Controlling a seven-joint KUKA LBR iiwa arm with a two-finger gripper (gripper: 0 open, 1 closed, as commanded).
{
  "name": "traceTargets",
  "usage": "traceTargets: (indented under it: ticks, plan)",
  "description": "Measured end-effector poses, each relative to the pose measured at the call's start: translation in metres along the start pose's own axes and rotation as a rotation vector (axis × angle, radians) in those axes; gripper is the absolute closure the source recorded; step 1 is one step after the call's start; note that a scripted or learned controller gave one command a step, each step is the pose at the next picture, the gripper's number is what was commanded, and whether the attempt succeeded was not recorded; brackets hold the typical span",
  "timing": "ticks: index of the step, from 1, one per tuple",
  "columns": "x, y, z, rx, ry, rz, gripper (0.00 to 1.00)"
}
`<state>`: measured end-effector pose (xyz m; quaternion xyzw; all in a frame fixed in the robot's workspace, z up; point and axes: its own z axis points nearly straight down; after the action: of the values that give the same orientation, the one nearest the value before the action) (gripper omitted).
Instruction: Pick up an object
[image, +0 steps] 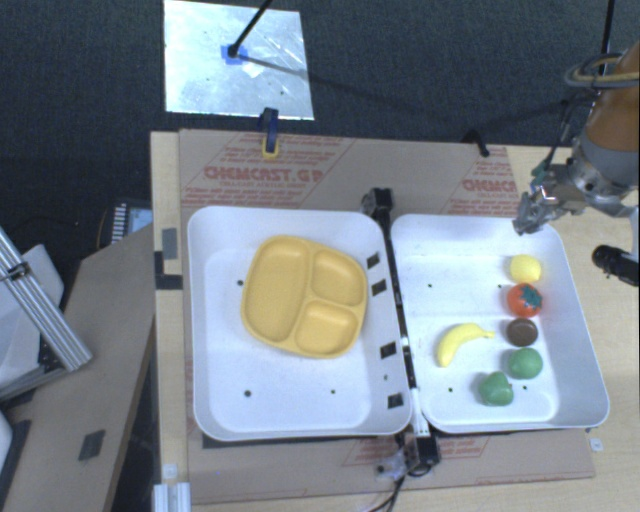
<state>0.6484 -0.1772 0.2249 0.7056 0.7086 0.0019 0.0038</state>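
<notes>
Left bin (215, 400) — one yellow tray (303, 295); right bin (450, 270) — six toy fruits (523, 300).

The arm (605, 150) is cut off by the right edge, so little beyond its wrist can be seen. The gripper (531, 213) is rendered small and blurred at the far rim of the right bin (450, 280). The brown round thing (521, 331) cannot be identified — it is too small. The metal frame (40, 315) is cropped by the left edge, the shiny sheet (238, 60) by the top.
</notes>
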Motion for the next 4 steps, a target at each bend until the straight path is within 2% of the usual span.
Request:
traceTargets:
  ticks: [1, 2, 3, 4]
  plan:
    - [0.0, 0.002, -0.052, 0.002, 0.001, -0.003, 1.0]
    - [0.044, -0.007, -0.051, 0.007, 0.003, -0.005, 1.0]
    - [0.098, -0.022, -0.032, 0.009, 0.005, -0.005, 1.0]
    - [0.145, -0.033, -0.033, 0.008, 0.003, -0.004, 1.0]
